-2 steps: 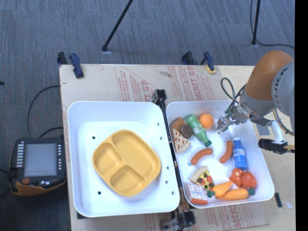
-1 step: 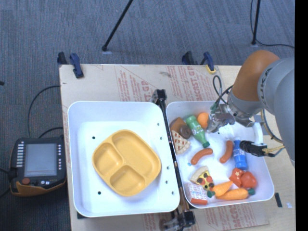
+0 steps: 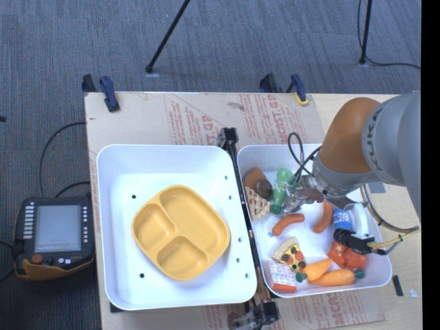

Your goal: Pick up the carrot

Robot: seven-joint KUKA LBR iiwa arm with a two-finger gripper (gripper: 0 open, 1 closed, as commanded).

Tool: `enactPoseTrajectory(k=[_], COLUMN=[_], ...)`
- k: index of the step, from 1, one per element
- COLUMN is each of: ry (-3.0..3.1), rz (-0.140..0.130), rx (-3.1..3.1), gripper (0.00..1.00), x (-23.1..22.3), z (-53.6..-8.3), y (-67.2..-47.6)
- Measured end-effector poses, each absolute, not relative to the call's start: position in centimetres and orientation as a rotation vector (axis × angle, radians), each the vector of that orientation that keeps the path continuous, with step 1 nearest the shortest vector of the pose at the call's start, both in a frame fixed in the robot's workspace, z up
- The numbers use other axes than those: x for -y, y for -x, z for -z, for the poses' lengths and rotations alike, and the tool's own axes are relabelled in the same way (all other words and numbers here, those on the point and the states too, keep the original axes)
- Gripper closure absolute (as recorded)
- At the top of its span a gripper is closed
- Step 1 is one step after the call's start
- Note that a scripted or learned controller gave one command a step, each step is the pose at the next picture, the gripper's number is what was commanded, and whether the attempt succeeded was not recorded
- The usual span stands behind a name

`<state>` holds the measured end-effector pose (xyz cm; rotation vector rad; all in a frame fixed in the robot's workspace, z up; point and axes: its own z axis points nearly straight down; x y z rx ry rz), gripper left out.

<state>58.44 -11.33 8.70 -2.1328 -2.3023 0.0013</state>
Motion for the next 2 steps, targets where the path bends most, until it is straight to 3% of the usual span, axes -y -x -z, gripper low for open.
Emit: enactPoseTrajectory(k=[1,2], ry=[2.135,2.132], rz=[-0.001,0.0], rx=[2.301,2.306], gripper=[0.0,0.0], x=[11.4,18.1], z=[-8.7,-8.7], y=[-58.4,-63.2])
